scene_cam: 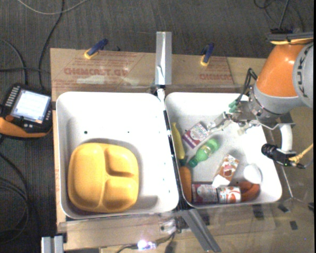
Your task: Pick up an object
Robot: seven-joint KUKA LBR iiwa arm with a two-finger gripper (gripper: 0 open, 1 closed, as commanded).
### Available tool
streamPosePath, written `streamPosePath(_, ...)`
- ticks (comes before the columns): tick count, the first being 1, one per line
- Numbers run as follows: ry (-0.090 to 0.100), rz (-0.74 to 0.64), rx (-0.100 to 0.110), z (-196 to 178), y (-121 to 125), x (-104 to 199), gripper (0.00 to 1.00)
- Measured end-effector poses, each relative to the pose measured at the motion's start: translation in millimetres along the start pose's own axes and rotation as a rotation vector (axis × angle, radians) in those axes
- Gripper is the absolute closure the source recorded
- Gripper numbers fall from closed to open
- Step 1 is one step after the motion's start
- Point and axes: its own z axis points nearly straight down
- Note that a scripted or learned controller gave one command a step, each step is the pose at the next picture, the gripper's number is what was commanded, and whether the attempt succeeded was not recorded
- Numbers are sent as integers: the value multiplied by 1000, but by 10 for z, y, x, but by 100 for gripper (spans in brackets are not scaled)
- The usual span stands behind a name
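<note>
The pick looks barely begun, as far as one can judge; the gripper (221, 122) hangs over the upper part of the right bin (200, 100), near a small purple packet (194, 135) and a green bottle (206, 151), and nothing shows between its tips; whether it is released or clenched I cannot tell, for it is small and blurred against the white floor; every candidate lies in the bin: a red can (221, 194) along the near wall, a carton (229, 167) beside it, a yellow strip (177, 141) by the divider; the left bin (94, 101) bears a yellow tray (104, 177); lowering, closing and lifting all remain; the arm (279, 78) is cut off at the right, and the items by the near wall overlap too much to separate.
</note>
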Motion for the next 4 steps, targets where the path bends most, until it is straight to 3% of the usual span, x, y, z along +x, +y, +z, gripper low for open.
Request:
streamPosePath(1,-5,-122,-19,872,479,43,0)
streamPosePath(2,-5,-147,-30,914,159,-166,0)
streamPosePath(3,-12,-301,-33,923,-432,-397,0)
streamPosePath(4,-1,-421,-3,643,-327,-386,0)
